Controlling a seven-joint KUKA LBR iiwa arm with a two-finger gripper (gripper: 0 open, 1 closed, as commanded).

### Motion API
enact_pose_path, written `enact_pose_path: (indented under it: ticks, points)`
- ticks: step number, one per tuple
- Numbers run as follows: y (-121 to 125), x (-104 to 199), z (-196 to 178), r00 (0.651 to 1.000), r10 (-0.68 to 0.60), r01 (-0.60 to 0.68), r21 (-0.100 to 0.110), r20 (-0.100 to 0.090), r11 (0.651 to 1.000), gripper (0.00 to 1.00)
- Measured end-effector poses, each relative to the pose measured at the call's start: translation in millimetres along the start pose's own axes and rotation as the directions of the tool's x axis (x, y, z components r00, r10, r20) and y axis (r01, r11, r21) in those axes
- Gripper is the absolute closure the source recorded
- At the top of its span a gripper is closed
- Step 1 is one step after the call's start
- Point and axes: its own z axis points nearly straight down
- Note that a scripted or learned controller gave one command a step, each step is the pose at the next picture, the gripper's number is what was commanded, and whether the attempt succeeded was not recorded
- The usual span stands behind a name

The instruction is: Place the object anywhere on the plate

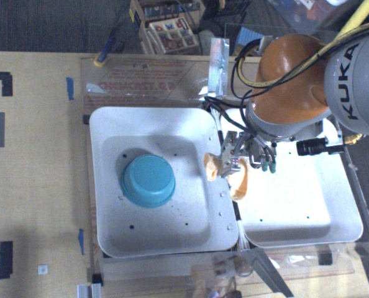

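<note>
Plywood bench top (35,166) is seen under two shallow white bins, with black corner marks and blue tape bits on it to the left of the left bin (110,123). A teal upturned bowl-like plate (148,180) is seen inside the left bin, left of its centre. The right bin (333,228) is set touching the left bin's right side. The gripper (229,161) is held over the left bin's right rim, fingers closed on an orange-tan curved object (239,184), which hangs at the seam between the bins, well apart from the plate. The grey arm (352,79) with orange band is seen beyond the left bin's upper right corner. Dark floor, a box of printed items (169,23) and cables are seen behind the left bin.
</note>
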Motion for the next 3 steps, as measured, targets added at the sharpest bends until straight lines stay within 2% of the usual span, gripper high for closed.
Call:
enact_pose_path:
  ticks: [1, 2, 3]
  points:
    - [29.7, 40.8, 2.9, 0.994, -0.112, 0.112, 0.001, 0.0, 0.994, 1.0]
    - [64.3, 75.0, -11.9, 0.993, -0.115, 0.115, 0.001, -0.001, 0.993, 1.0]
    - [64.1, 74.8, -12.1, 0.993, -0.115, 0.115, 0.001, 0.0, 0.993, 0.0]
